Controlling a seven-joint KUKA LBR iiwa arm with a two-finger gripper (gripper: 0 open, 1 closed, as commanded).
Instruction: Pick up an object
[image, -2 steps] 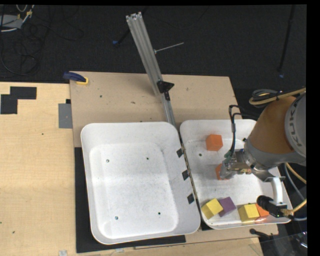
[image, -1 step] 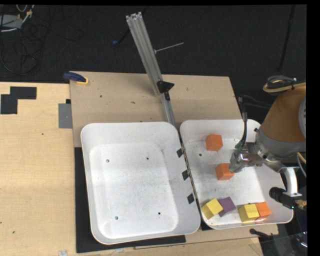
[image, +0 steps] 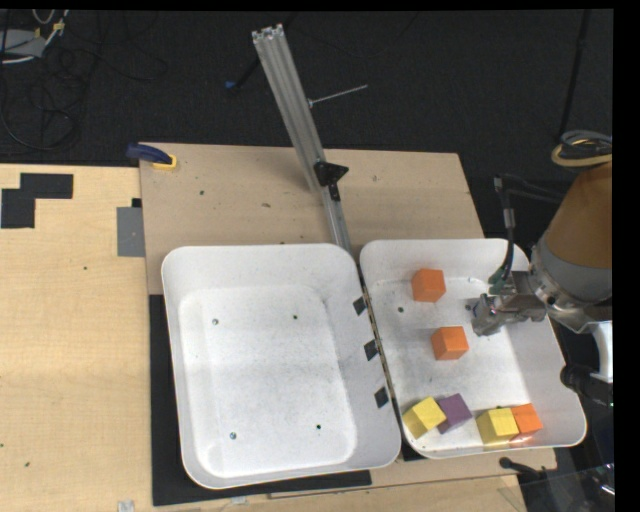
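Note:
The right bin (image: 520, 262) holds two orange cubes, one (image: 428, 285) near its back and one (image: 450, 343) in its middle. Along its front edge lie a yellow cube (image: 425, 414), a purple cube (image: 453, 410), a second yellow cube (image: 497, 425) and a small orange cube (image: 526, 419). My gripper (image: 487, 317) hangs low over the right side of this bin, just right of the middle orange cube and apart from it. Nothing shows between its fingers.
The left bin (image: 185, 270) lies beside the right one, with black clips (image: 370, 349) along the shared edge. A slanted metal rail (image: 298, 120) rises behind the bins. The arm's orange band (image: 588, 215) stands at the right edge.

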